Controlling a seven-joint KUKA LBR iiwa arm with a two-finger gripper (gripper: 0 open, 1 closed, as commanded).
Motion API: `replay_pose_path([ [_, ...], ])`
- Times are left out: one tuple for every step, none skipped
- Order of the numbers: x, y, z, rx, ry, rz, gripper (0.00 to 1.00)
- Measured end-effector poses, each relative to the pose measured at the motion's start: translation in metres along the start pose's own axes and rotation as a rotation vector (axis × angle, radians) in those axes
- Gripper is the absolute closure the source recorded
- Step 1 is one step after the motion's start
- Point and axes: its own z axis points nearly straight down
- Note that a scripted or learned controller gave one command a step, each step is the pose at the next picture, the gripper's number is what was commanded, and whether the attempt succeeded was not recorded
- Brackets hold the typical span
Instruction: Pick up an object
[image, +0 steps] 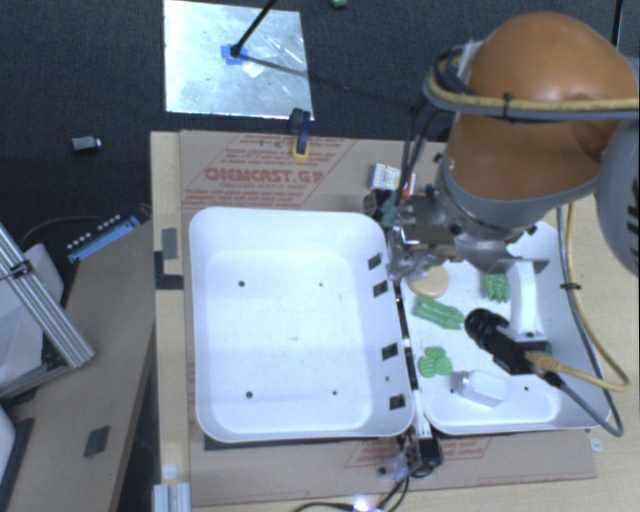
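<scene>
Hanging low over the left edge of the right bin (530, 405), the hand (408, 258) sits just inside the wall that meets the neighbouring bin. It is largely hidden by the wrist above it, so I cannot tell whether it is open or closed, and nothing can be seen held in it.

Just beside the hand, toward the near side, a tan disc (430, 282) lies on the bin floor. Next to that lies a long green piece (438, 314), set at a slant. A small green block (495, 288) rests further right, partly under the wrist. Nearer the front, a ribbed green piece (433, 362) lies close to the dividing wall, and a pale clear block (480, 388) lies near the front rim. All of these are in the right bin.

Above the hand, the grey arm (500, 205) with its orange band (540, 80) reaches in from the right.

The left bin (290, 330) lies alongside, its wall touching that of the right bin. Both bins rest on a cardboard sheet (260, 175) with red print, laid on the worktop (100, 400). A blue and yellow clamp (299, 135) grips the far edge of the sheet, and a shiny metal plate (235, 60) lies beyond it.
</scene>
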Motion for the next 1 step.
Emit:
replay_pose_path([
  [0.0173, 0.0773, 0.0010, -0.005, -0.001, 0.001, 1.00],
])
